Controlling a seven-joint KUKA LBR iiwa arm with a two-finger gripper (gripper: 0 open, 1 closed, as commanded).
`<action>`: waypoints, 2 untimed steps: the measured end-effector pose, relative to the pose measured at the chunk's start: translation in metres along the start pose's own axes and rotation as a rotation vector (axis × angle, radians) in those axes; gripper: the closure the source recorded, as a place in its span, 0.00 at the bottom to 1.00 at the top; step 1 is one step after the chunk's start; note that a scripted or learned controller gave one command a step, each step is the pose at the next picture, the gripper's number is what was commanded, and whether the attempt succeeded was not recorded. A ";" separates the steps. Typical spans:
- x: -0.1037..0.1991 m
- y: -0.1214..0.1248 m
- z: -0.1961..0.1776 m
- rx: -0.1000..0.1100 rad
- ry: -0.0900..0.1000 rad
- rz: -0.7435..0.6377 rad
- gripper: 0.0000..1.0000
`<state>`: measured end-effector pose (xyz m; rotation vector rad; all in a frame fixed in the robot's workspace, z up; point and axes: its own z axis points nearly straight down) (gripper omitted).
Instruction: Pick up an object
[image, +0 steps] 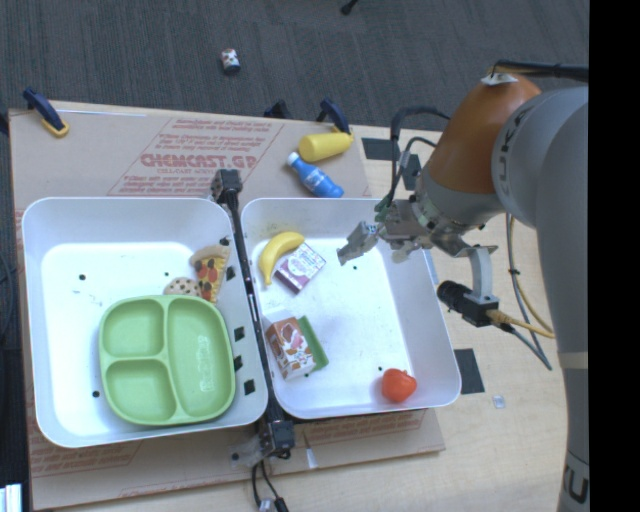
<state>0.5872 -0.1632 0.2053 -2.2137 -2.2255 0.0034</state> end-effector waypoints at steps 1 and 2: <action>0.027 -0.079 0.027 0.002 0.000 -0.001 0.00; 0.017 -0.110 0.113 -0.001 0.001 -0.002 0.00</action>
